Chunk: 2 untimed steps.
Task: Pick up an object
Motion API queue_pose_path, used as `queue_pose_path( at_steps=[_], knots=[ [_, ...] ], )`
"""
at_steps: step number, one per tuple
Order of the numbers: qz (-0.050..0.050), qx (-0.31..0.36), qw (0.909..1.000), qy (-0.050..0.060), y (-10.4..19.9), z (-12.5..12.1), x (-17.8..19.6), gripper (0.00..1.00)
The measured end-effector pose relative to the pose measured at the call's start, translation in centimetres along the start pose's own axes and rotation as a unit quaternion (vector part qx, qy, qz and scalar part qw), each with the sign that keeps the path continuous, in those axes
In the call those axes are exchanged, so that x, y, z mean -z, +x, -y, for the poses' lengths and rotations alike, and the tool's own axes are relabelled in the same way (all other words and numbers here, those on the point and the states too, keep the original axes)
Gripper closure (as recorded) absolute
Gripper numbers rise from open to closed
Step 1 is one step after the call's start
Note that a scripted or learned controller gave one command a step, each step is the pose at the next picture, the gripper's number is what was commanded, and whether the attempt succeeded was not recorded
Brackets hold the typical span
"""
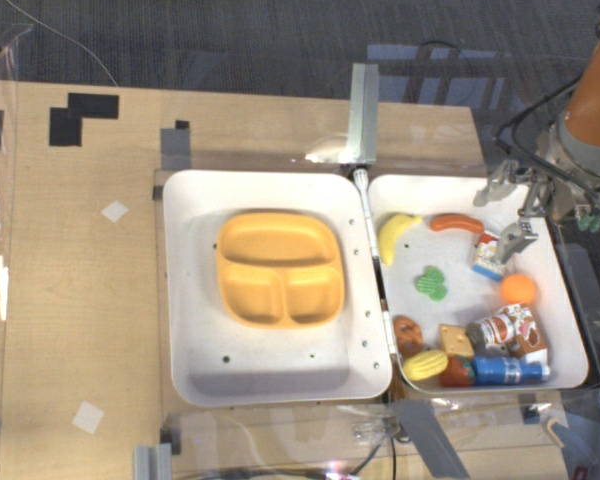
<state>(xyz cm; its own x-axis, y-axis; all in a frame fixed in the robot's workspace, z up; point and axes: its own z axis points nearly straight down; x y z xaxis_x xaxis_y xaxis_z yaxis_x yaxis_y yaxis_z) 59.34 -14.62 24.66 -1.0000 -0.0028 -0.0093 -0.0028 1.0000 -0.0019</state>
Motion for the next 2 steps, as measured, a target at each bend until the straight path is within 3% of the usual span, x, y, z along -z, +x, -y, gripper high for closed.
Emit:
queue_pose_path(
  at_steps=[1, 2],
  knots=[
    [-0.005, -0.182, 0.9832, -0.001, 1.8, -0.9, -14.4, 0.00],
    [0.000, -0.335, 0.9422, 0.001, -3.4, 6.0, -15.9, 0.00]
  ],
)
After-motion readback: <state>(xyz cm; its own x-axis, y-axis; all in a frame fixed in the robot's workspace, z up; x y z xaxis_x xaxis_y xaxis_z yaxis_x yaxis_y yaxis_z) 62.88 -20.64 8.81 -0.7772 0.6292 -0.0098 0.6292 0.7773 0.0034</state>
